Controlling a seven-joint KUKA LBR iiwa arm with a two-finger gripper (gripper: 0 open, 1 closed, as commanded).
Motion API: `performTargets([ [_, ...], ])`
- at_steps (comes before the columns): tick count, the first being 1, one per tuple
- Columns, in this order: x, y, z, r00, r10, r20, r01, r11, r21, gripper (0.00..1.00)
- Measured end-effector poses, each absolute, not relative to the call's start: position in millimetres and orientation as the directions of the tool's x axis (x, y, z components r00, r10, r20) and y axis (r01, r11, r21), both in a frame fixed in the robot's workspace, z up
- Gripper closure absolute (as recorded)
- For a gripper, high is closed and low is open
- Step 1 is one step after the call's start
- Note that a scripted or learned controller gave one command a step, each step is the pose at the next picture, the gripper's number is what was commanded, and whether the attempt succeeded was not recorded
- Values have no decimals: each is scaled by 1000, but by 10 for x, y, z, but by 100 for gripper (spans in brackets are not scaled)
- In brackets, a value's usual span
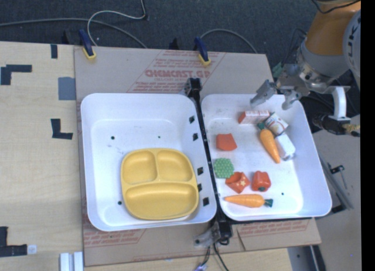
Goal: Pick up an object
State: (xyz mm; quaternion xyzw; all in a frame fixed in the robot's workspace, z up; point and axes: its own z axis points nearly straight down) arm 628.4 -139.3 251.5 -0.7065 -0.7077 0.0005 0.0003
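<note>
My gripper (pixel 274 95) hangs spread and empty above the far edge of the right bin (pixel 310 164), so nothing is picked up and the descent, pinch and lift remain. Nearest beneath it, by that edge, lies a small red-and-white carton (pixel 253 115), flat.

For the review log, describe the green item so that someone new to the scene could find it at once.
Look at the right bin, the one under the gripper, and follow its left wall to about mid-height. The green item lies there, just below an orange block and above a red pepper. It is the one green, round, bumpy piece among red and orange ones.
</note>
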Motion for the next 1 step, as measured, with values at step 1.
performTargets([
  [1, 6200, -933, 1401, -2, 1000, 1, 1000, 2, -5, 0],
])
